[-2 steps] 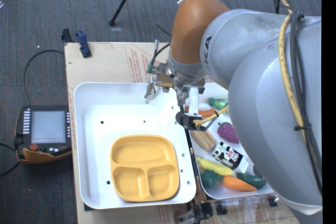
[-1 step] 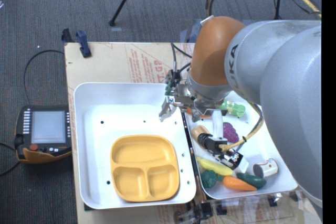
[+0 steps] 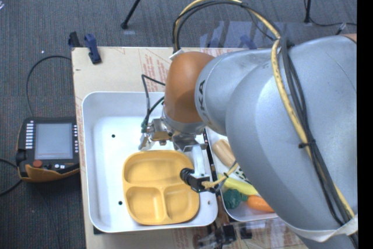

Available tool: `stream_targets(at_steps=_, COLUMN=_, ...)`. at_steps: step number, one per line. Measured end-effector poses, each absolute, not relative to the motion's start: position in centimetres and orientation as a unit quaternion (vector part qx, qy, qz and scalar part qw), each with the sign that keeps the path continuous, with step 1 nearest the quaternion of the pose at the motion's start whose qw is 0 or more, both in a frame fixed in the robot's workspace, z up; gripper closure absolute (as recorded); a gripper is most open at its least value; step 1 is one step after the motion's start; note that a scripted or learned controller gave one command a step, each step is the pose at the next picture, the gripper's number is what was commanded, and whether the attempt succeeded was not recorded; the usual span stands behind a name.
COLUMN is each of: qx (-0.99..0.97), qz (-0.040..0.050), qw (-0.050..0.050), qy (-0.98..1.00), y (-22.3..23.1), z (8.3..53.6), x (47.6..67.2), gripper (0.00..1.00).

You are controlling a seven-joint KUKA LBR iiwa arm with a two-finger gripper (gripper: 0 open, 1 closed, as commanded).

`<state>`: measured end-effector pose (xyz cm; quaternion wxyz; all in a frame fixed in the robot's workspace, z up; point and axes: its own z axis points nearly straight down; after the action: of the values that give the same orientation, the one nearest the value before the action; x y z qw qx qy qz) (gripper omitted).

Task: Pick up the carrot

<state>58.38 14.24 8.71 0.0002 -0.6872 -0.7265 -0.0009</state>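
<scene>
The carrot (image 3: 260, 204) is a small orange piece at the front of the right bin (image 3: 245, 216), mostly hidden under the arm. A dark green lump (image 3: 232, 199) sits right beside it on its left; whether it belongs to the carrot is unclear. My gripper (image 3: 153, 136) hangs below the orange band over the left bin (image 3: 99, 125), just behind the yellow plate's far rim and well to the left of the carrot. Nothing shows in its grasp.
A yellow divided plate (image 3: 158, 186) fills the front half of the left bin. In the right bin a tan wooden piece (image 3: 224, 152) and a yellow object (image 3: 243, 187) lie near the carrot. The arm covers most of the right bin.
</scene>
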Motion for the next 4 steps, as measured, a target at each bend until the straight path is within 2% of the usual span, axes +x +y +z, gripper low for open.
stream_targets(at_steps=1, qx=-0.610, qz=-0.0003, qw=-0.002, qy=-0.792, y=5.3, z=19.1, x=61.4, gripper=0.00)
stream_targets(at_steps=2, qx=-0.636, qz=0.0048, qw=0.007, qy=-0.772, y=12.9, z=13.1, x=55.6, gripper=0.00)
stream_targets(at_steps=3, qx=-0.729, qz=0.0040, qw=0.003, qy=-0.684, y=14.3, z=8.5, x=59.9, gripper=0.00)
stream_targets(at_steps=4, qx=-0.877, qz=0.0011, qw=0.001, qy=-0.481, y=13.7, z=8.7, x=51.7, gripper=0.00)
